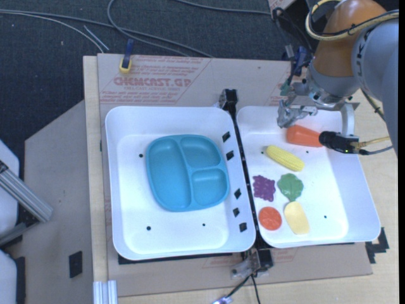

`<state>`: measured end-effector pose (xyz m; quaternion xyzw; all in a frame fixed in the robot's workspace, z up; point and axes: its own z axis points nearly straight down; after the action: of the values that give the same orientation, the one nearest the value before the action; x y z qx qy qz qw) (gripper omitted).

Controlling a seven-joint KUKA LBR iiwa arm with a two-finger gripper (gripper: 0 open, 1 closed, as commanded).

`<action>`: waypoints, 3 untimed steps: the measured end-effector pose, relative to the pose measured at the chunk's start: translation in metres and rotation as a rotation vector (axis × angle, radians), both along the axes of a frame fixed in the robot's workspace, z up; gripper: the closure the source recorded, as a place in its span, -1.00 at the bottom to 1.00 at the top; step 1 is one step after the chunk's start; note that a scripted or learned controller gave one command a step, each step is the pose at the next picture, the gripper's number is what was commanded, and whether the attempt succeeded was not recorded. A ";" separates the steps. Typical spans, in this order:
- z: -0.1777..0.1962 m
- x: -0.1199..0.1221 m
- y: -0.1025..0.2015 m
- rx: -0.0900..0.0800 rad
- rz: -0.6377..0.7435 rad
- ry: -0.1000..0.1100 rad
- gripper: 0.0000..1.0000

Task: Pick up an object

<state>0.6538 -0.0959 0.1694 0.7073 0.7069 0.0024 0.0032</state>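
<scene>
Smooth plastic play food is scattered in the right bin (354,195). A glossy, tapered orange carrot (304,135) is seen just below the gripper (292,115). Finger state can't be told.

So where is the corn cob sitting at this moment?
The corn cob lies in the right bin, in its upper middle part, just below the orange carrot and above the purple grapes and green vegetable.

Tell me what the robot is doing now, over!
Gripper low over right bin's far end, fingers unclear. Orange carrot just beside it, not seen held. Corn, grapes and other toys lie nearer. Nothing blocking.
</scene>
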 end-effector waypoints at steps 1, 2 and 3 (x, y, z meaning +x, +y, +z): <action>0.043 0.002 0.000 0.000 0.002 0.001 1.00; 0.038 -0.012 0.054 0.004 0.006 0.011 1.00; 0.032 -0.032 0.104 0.004 0.006 0.012 1.00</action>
<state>0.6219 0.0076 0.2012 0.7053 0.7089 -0.0003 -0.0026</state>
